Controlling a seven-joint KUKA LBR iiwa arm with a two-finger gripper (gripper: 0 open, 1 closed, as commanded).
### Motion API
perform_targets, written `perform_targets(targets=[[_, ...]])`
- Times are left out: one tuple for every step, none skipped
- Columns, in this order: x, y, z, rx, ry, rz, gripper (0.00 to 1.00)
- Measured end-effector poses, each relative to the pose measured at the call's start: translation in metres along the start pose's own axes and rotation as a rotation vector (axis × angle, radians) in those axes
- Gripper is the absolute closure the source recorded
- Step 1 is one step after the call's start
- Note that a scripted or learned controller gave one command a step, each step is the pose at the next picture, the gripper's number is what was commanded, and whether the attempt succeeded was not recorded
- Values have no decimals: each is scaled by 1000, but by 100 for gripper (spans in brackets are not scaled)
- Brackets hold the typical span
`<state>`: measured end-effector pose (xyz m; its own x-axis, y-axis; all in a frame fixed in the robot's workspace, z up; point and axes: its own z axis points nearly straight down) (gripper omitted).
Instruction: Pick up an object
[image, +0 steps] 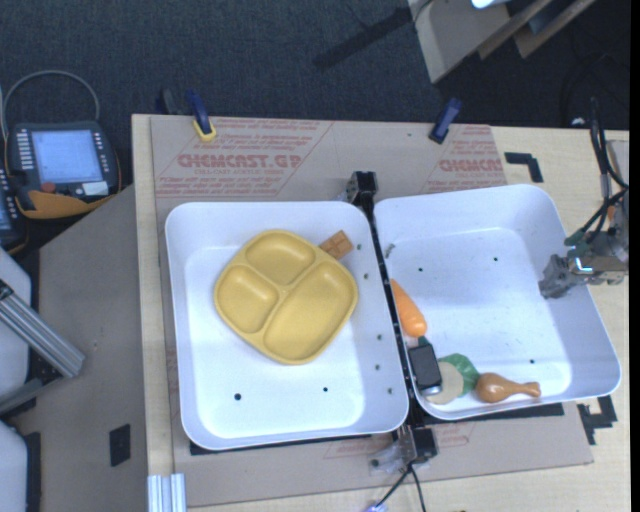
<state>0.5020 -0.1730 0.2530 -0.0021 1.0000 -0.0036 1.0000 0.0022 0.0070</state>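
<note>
In the left bin (200, 395) lies a yellow divided plate (286, 296), with a small brown block (337, 244) poking out behind its far right rim. Along the near left side of the right bin (520, 215) lie an orange carrot (407, 309), a black oblong object (425, 366), a green and cream piece (455, 375) and a brown drumstick (504, 386). My gripper (562, 276) hangs over the right bin's right rim, well apart from all of these, with nothing seen in it.
The bins sit side by side on a cardboard sheet (300, 150) held by a yellow clamp (203, 124) and a blue clamp (444, 121). A teach pendant (60, 165) lies off the bench at the far left. Cables (603, 215) trail from the wrist.
</note>
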Motion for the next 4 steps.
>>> perform_targets(targets=[[61,18,0,3,4,-5,100],[112,42,13,5,4,-5,100],[167,55,8,5,3,1,100],[211,76,19,4,4,-3,100]])
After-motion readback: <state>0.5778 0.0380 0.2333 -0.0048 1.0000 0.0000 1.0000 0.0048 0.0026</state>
